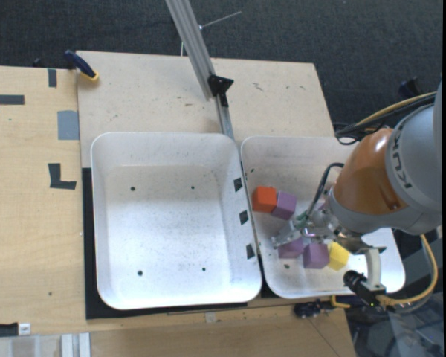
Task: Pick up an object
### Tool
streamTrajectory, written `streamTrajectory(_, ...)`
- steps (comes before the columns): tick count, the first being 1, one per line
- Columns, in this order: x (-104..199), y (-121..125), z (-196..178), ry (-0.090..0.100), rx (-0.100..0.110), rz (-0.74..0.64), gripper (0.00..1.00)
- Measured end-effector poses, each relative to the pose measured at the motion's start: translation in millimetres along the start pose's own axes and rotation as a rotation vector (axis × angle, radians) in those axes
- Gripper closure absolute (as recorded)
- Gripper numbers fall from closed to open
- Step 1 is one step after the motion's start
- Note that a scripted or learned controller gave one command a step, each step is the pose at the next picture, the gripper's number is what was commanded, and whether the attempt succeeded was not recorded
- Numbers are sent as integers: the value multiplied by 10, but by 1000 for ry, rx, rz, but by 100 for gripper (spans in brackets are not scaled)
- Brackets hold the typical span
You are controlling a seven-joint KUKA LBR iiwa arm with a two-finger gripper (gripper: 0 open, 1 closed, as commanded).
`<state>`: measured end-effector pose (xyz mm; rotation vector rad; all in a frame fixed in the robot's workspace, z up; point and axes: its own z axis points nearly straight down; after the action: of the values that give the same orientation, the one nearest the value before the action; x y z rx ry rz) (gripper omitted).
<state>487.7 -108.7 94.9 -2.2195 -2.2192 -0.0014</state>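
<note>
My gripper (301, 233) is down in the right bin (282, 155) among purple blocks (286, 205), by an orange block (264, 198) and a yellow one (339, 256); can't tell its grip.

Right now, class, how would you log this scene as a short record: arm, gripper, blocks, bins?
arm: reaches in from the right, over the right bin
gripper: low among the blocks; grip cannot be told
orange block: right bin, touching a purple block
other purple blocks: beside the gripper
yellow block: right of them
left bin: white, speckled floor
</note>
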Motion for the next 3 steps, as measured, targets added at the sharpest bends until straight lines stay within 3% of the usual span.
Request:
streamTrajectory(1, 4, -5, -102, -1, 1, -2, 100)
streamTrajectory(3, 54, -22, -1341, -4, -6, -2, 100)
